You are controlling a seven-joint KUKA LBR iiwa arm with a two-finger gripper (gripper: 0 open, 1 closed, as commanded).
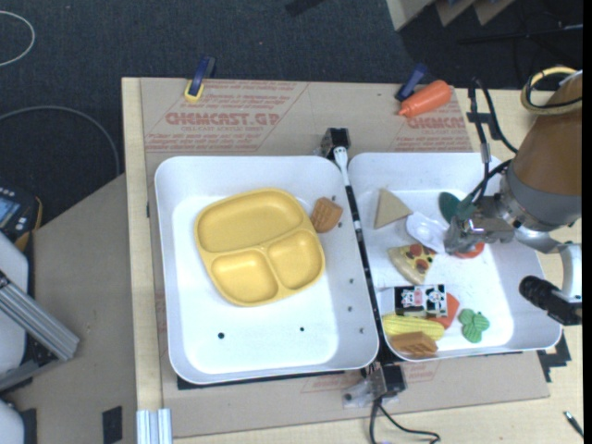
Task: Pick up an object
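The pincer [465, 236] hangs low over the right bin [518, 331], near its middle; I cannot tell whether it is open or closed. A red piece [470, 251] lies right under it, with a white spoon-like piece [425, 227] and a green piece [450, 203] just beside. Toward the bin's left wall lie a tan wedge [391, 207] and a pizza slice [412, 263]; along its near edge sit a black-and-white block [422, 299], a yellow corn cob [413, 326], a brown bun [415, 343] and a green leafy toy [474, 325]. The left bin [259, 350] holds a yellow divided plate [260, 245] and a brown cookie [326, 215] touching its rim. Both bins rest on a wooden surface [157, 248] clamped at its far edge, over dark carpet [139, 17].
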